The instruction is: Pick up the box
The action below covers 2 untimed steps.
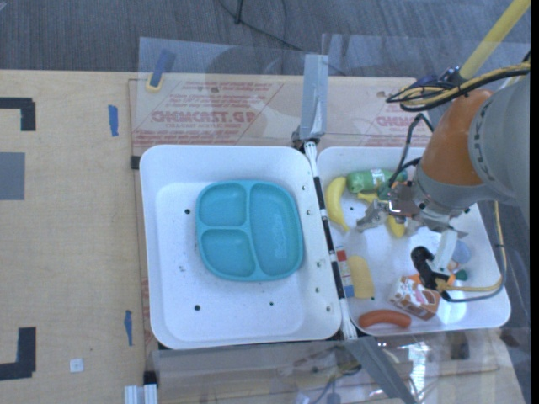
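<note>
The box [414,296] is a small orange and white carton lying in the right bin [493,310], near its front right corner. My gripper [378,213] hangs over the middle of that bin, up and to the left of the box and apart from it. It looks open, with nothing between its fingers. The grey arm with its orange band [455,146] reaches in from the right, above the bin's back right part.
Also in the right bin are a banana [335,202], a green item [366,180], a small yellow piece [396,226] by the gripper, a pale yellow item [361,277] and a red sausage [384,319]. A teal divided plate [250,229] sits in the left bin [168,310].
</note>
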{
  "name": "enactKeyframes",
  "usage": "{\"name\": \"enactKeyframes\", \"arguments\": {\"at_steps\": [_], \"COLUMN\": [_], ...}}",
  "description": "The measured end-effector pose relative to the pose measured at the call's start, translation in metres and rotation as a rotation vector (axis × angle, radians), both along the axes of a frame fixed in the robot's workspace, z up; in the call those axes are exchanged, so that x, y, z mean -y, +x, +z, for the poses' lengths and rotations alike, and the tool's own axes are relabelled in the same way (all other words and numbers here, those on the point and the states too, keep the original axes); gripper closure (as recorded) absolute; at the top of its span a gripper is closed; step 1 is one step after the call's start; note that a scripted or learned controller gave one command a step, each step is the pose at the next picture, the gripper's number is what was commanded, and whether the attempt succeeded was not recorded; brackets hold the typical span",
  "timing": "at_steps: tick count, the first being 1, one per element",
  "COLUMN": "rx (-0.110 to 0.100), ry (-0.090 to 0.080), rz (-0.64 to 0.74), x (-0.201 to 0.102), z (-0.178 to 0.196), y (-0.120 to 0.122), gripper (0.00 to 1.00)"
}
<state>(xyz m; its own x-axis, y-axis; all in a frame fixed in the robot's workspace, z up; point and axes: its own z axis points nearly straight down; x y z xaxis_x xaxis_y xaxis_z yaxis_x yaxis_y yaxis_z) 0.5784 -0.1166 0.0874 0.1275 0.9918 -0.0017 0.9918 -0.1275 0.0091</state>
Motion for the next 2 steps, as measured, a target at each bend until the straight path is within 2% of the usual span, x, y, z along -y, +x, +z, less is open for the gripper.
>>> {"name": "enactKeyframes", "arguments": {"at_steps": [1, 2], "rx": [0.002, 0.005], "ry": [0.001, 0.002], "rz": [-0.121, -0.068], "x": [-0.023, -0.01], "z": [0.0, 0.0], "y": [-0.041, -0.081], "gripper": [0.0, 0.0]}}
